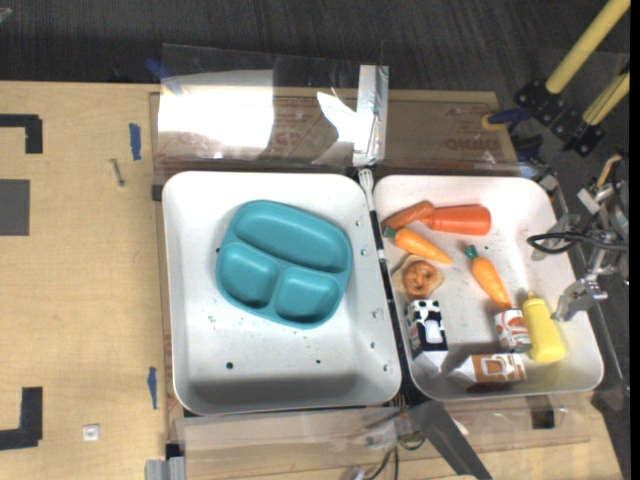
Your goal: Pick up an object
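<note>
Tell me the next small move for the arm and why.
Probably swing in over the right bin and line up above the yellow bottle. That bin holds all the small items; the left bin holds a teal divided plate. The bottle lies near the right wall, closest to the arm's side.

Dark carpet floor [250,8] (grey, ribbed) borders a tan wooden bench [70,268].

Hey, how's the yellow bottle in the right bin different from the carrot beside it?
The yellow bottle is plain yellow, while the carrot is orange with a green top. The bottle is thick and blunt-ended; the carrot is slimmer and tapers. The bottle lies near the bin's right wall, the carrot more toward the middle. Both lie flat in the right bin.
</note>
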Tool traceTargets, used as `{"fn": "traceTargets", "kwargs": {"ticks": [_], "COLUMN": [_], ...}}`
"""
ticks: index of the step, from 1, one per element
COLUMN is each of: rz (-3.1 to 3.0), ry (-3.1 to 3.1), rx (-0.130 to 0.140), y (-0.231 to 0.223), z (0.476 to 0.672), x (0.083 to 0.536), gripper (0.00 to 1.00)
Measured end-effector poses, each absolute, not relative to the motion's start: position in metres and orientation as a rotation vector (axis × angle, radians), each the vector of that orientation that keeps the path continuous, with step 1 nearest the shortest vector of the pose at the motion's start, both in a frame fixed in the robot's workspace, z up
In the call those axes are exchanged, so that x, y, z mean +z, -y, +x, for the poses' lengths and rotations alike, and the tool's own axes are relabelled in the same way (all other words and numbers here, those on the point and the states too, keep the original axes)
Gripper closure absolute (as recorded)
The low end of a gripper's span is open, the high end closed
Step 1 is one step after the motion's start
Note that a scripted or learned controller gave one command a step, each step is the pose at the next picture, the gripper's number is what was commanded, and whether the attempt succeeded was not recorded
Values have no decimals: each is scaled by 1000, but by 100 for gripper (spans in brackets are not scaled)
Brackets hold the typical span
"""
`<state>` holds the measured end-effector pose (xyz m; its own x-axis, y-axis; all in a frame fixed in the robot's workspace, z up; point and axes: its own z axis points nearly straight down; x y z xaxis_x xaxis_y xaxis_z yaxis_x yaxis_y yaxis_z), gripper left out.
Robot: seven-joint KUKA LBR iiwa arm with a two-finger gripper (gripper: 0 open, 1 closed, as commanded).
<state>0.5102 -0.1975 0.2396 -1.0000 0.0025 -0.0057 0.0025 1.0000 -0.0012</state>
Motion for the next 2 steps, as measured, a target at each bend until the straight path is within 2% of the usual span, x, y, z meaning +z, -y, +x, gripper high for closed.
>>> {"fn": "traceTargets", "kwargs": {"ticks": [1, 2], "rz": [14, -183], "ry": [-3117, -3128], "rx": [-14, 2], "y": [188, 115], "z": [489, 531], "x": [118, 98], "gripper": [0, 0]}}
